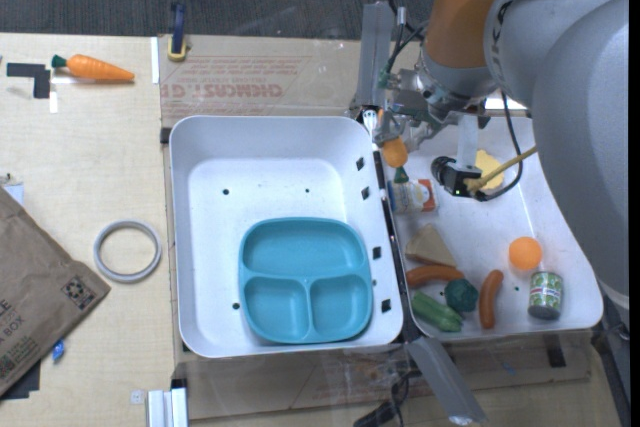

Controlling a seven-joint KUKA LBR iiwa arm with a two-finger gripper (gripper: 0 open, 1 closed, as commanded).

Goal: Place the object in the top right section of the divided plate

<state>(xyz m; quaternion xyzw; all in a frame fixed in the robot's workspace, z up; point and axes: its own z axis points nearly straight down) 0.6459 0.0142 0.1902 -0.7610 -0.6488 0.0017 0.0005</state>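
Observation:
A blue divided plate (246, 277) lies in the left bin (200, 215), toward its front. It has one wide section at the back and two smaller ones at the front, all bare. My gripper (396, 141) hangs over the back left corner of the right bin (570, 215), beside the wall between the bins. A small round orange object (396, 154) sits at its fingertips, and the gripper looks shut on it. The gripper is behind and to the right of the plate.
The right bin holds a yellow wedge (488, 167), an orange ball (525, 253), a small can (545, 295), a sausage (488, 299), green vegetables (438, 311) and a small bottle (403, 187). On the bench at left lie a carrot (92, 68), a tape ring (127, 249) and cardboard (35, 285).

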